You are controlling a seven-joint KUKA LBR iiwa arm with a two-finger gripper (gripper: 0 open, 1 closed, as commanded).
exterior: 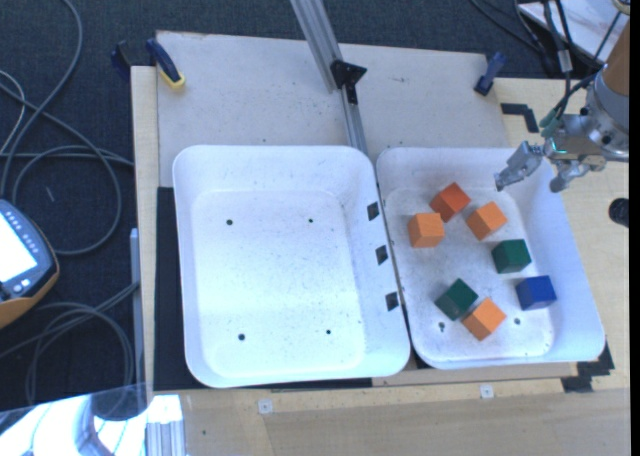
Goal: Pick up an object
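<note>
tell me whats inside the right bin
The right bin holds seven blocks: four orange, two green, one blue. The tool hovers over its far edge, covering some rim.

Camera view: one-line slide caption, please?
Open pincer hovers over the right bin holding seven blocks: four orange, two green, one blue.

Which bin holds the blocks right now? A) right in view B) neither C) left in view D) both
A: the orange, green and blue blocks, such as the blue block, all lie in the right bin, with the gripper open above its far edge, holding nothing.
</note>
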